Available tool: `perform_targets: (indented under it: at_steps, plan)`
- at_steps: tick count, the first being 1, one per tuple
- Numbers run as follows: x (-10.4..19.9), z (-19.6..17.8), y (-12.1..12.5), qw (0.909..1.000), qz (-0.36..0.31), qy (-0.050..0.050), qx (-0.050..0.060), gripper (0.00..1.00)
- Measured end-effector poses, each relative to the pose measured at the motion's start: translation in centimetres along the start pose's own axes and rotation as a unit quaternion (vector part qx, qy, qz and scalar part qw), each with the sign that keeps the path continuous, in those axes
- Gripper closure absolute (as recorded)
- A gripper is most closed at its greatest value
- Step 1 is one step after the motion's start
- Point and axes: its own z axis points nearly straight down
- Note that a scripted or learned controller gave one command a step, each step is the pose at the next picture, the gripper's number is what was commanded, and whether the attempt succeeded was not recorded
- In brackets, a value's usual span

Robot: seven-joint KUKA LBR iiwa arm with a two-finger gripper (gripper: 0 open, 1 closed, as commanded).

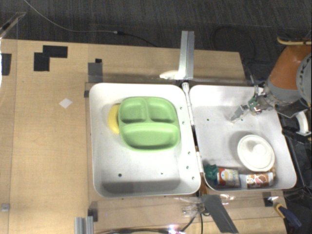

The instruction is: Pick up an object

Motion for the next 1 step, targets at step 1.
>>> perform_targets:
  at_steps: [1]
  plan:
    - [7.01, -0.05, 4.46, 0.9974, -0.072, 0.001, -0.001, 0.00]
